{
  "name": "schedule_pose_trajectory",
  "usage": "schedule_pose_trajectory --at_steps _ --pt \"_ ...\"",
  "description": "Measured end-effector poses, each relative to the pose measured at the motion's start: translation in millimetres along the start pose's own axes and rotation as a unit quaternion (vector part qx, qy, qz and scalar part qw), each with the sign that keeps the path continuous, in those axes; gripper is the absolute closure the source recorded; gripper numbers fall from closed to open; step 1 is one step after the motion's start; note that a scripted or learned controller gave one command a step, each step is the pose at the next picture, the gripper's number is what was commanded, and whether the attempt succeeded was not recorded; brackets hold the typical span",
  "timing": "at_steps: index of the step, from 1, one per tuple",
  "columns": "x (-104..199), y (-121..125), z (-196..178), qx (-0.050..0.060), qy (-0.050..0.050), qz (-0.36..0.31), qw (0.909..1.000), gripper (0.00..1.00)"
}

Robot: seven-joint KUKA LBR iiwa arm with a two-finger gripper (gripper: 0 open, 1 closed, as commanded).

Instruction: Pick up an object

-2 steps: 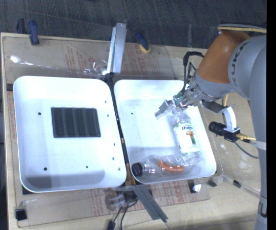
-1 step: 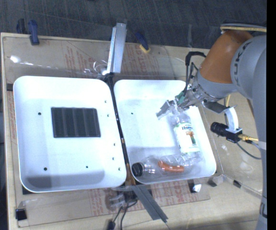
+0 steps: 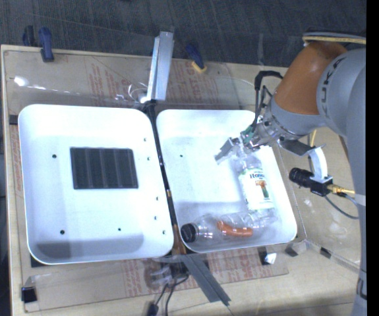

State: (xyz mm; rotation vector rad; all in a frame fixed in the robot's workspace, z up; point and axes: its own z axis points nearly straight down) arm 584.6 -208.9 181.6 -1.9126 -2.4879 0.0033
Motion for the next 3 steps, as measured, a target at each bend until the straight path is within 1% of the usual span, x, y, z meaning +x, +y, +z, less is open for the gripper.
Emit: schedule_pose_trajectory --at_steps 2,3 --pt "0.0 0.0 0.0 0.0 0.0 0.0 1.0 0.0" --pt "0.8 0.7 -9.7 0.001 0.0 -0.002 1.0 1.0"
